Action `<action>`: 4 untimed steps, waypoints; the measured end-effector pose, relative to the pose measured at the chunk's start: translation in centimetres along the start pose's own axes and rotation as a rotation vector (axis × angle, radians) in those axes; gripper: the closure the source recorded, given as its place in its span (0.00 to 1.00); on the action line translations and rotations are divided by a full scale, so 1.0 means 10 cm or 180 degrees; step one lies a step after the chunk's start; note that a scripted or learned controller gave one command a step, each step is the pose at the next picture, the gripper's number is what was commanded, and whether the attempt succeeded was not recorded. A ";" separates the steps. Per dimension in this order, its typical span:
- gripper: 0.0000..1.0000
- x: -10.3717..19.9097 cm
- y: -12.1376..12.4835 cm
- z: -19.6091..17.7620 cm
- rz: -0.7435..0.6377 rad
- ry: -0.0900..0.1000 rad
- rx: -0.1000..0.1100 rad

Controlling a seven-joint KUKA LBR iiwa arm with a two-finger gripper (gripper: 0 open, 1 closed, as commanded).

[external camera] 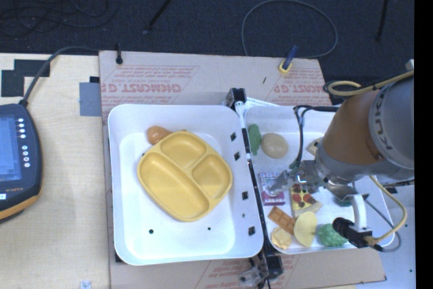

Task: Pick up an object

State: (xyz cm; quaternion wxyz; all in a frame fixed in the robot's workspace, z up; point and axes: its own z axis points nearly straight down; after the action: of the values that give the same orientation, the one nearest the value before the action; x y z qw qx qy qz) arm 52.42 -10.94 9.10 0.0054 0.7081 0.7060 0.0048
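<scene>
While dark floor with cables fills the top, cardboard [203, 81] bears two bins, gripper [298, 176], grip unclear, low in right bin [284, 120] just above pizza slice [302, 199].

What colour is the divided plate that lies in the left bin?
Yellow. The divided plate shows clearly in the camera view.

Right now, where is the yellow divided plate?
The yellow divided plate lies in the left bin, near its middle, with an orange object at its upper-left edge.
</scene>
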 end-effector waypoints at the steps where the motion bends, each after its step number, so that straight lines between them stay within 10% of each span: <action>1: 0.00 -0.20 0.13 0.01 -0.0018 0.0015 0.0043; 2: 0.00 0.15 0.50 -0.01 0.0002 -0.0057 0.0027; 3: 0.00 -0.20 -0.22 0.05 0.0007 0.0001 0.0056; 4: 1.00 -0.20 -0.20 -0.02 0.0009 0.0013 0.0077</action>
State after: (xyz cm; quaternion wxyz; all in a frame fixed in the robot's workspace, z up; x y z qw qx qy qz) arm 50.37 -12.90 9.28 -0.0046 0.7091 0.7051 -0.0023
